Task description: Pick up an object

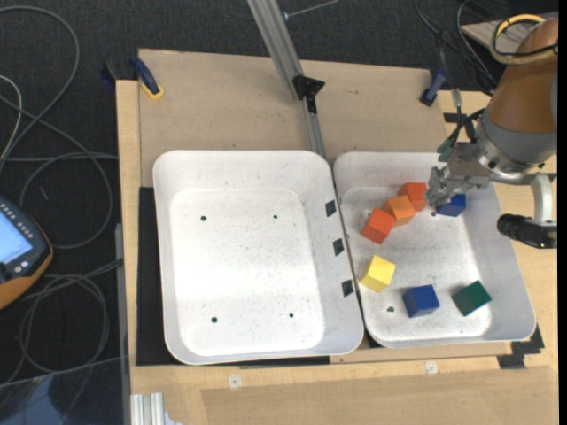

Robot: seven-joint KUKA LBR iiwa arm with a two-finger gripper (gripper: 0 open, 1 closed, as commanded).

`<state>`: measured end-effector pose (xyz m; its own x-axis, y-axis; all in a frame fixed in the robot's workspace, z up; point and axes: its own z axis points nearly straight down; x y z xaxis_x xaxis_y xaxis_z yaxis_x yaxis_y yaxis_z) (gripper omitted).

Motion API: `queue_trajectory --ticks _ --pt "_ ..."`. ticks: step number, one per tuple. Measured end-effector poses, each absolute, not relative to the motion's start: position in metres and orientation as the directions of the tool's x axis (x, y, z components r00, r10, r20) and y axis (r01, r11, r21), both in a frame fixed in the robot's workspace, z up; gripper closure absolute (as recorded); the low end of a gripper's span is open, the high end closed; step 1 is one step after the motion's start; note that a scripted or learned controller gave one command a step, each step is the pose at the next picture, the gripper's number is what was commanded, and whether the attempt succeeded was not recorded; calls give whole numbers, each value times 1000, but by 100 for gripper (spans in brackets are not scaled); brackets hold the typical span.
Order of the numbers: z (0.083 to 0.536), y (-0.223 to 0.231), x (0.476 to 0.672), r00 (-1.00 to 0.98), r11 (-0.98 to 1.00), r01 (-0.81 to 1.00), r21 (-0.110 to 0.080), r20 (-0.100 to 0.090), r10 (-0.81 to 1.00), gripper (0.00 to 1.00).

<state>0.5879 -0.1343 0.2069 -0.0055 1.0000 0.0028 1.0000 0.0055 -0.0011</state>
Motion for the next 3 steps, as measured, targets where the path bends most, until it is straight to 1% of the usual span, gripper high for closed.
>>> queue_trajectory --ticks 1,2,3 --pt "203 -79 585 -6 6 1000 -2 3 1000 100" --pt "221 -27 583 -7 7 1000 3 3 1000 100" --pt "228 38 575 -9 9 1000 2 4 1000 100"
